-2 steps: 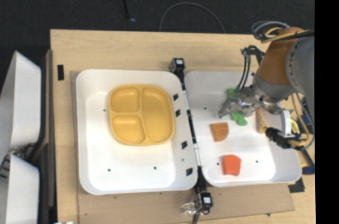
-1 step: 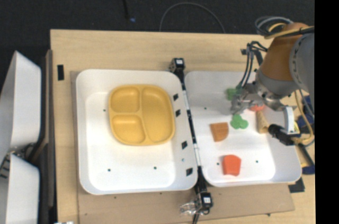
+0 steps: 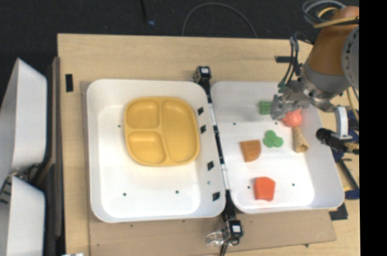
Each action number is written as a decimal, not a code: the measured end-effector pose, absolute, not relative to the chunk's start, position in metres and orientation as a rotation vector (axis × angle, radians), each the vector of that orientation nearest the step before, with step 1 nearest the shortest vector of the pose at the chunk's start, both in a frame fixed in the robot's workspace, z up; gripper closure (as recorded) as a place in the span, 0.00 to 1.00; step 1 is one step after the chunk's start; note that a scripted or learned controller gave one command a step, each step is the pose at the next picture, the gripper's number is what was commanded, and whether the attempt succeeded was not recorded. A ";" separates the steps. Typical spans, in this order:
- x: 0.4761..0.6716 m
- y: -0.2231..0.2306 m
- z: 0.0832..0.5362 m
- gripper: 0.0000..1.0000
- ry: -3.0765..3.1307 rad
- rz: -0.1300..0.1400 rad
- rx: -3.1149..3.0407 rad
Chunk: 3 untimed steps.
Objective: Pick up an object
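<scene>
Dark floor lies all around a light wooden counter (image 3: 151, 52). Two flat white bins sit on it side by side.

On the left bin (image 3: 109, 188) rests a yellow plate (image 3: 161, 131) with three parts. It sits a bit up from the middle of that bin.

On the right bin (image 3: 302, 188) lie small toy foods. An orange-brown block (image 3: 250, 150) is near the middle. At about 6 o'clock from it is a red-orange block (image 3: 263, 188). At 3 o'clock from the brown block, close by, is a bumpy green piece (image 3: 273, 140). Farther out at 3 o'clock lies a tan cone shape (image 3: 300, 140). A pink round thing (image 3: 294, 118) sits at about 1 o'clock from the brown block. A small green piece (image 3: 265, 108) sits at about 12 o'clock from it.

A grey arm (image 3: 329, 58) with an orange band comes in from 3 o'clock. Its hand (image 3: 282, 107) hangs low over the top part of the right bin, between the small green piece and the pink round thing, and close to both. I cannot tell if the hand is grasping anything.
</scene>
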State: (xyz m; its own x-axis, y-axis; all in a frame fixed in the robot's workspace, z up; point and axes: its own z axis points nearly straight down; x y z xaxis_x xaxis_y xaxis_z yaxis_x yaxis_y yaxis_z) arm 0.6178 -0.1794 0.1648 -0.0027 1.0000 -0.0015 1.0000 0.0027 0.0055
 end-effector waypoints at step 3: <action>0.629 -0.134 0.258 1.00 2.227 0.004 2.213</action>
State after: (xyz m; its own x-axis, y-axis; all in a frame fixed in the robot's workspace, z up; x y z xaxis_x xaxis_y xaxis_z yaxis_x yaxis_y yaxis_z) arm 0.6294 -0.1342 0.2579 -0.0061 1.0000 0.0000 1.0000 0.0061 0.0032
